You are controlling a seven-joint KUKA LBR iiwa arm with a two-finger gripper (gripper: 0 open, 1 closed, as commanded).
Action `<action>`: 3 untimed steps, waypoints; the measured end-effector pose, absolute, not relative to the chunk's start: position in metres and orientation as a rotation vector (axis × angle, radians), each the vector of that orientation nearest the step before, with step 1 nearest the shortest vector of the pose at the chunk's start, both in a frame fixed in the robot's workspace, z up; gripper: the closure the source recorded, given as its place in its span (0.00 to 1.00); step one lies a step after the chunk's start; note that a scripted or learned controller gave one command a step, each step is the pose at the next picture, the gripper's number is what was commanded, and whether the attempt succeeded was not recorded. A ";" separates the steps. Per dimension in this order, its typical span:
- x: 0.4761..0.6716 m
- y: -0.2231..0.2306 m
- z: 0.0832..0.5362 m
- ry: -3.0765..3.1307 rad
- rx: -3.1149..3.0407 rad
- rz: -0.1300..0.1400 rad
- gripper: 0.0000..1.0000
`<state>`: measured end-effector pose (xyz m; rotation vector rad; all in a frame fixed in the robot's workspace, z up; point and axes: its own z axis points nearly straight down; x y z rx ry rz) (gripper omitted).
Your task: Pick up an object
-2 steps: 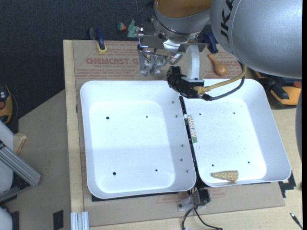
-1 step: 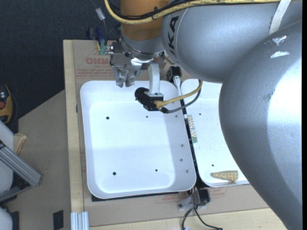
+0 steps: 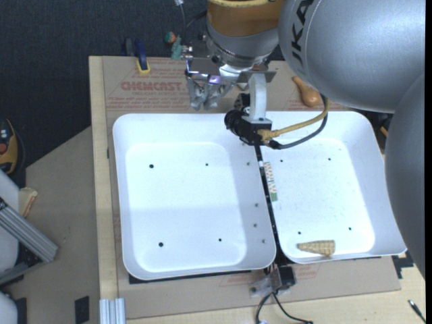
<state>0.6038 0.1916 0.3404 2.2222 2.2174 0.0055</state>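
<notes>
beyond the left bin's (image 3: 128, 181) far rim hangs the gripper (image 3: 204, 94); its state is unclear.

Bright, even overhead light washes the two white bins (image 3: 182, 248) nearly featureless, a soft grey shadow crosses the left bin's upper half, the grey arm (image 3: 364, 39) shows broad glare, and focus is slightly soft throughout.

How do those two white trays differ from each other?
The right bin has a small tan ridged object lying near its front edge; the left bin shows just black dots. A shadow darkens the left bin's back half; the right bin is evenly lit. Both are shallow, white and round-cornered.
</notes>
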 end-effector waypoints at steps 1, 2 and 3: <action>0.638 0.226 0.268 2.225 2.221 -0.005 1.00; 0.624 0.210 0.313 2.219 2.222 0.005 1.00; 0.565 0.225 0.262 2.229 2.223 -0.013 1.00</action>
